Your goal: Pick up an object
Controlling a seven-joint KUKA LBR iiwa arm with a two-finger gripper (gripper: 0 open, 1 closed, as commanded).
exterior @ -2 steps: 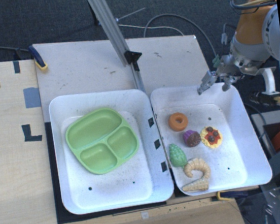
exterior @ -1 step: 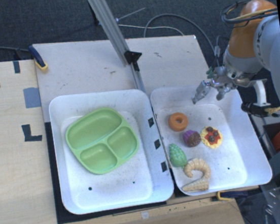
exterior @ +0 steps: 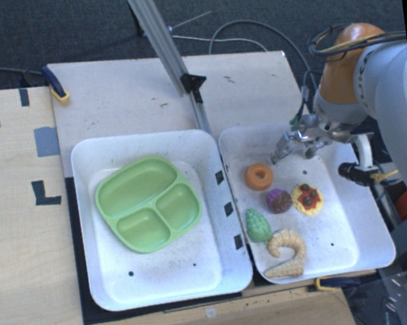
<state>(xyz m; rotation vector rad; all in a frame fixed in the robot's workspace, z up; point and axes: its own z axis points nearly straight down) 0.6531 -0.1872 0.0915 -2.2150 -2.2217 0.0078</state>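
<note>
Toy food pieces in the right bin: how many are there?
5, all in the right bin: orange donut, purple piece, yellow tart, green piece, tan croissant nearest the front.

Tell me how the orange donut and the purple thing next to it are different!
The orange donut is a ring with a hole; the purple thing is a bumpy lump without one. The donut looks slightly bigger and lies nearer the gripper; the purple thing lies beside the yellow tart. Both are toy foods in the right bin.

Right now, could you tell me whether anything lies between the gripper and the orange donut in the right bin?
Nothing visible does. The gripper hovers up and right of the donut, with bare bin floor between them.
</note>
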